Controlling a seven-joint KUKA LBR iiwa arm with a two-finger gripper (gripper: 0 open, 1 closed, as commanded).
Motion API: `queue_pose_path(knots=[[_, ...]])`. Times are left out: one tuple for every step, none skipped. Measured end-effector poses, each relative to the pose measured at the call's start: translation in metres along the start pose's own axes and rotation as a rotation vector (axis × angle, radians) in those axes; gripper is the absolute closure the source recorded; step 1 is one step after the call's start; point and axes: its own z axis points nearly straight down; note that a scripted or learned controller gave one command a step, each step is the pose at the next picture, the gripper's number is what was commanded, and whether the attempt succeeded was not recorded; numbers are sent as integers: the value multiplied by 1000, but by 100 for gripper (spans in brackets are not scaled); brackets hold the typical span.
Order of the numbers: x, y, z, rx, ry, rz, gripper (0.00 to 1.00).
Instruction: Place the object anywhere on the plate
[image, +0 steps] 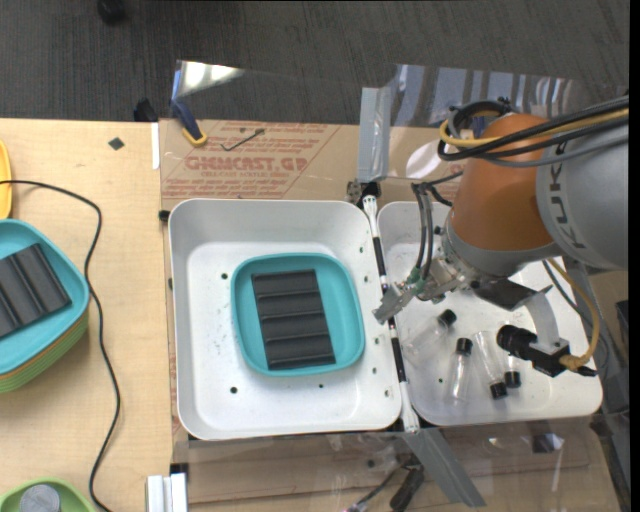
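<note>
A teal plate (298, 312) with a dark ribbed insert lies in the middle of the left white bin (200, 300). The right bin (560, 400) holds several small black objects, such as one (447, 318) near its middle and a pair (503, 384) toward the front. The arm's orange band (495, 190) hangs over the right bin. My gripper (392, 303) reaches down and left to the divider between the two bins, just right of the plate's edge. Its tip is small and grey against the white rim, and I cannot make out anything in it.
A stack of teal plates (35, 300) sits on the bench at far left, with a black cable (95, 330) looping beside it. Cardboard (260, 155) lies behind the left bin. Cables and a black fitting (520, 343) trail from the arm over the right bin.
</note>
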Motion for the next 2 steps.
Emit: queue_pose_path(knots=[[-17, 7, -43, 0, 0, -31, 0], [-36, -5, -182, 0, -2, 55, 0]])
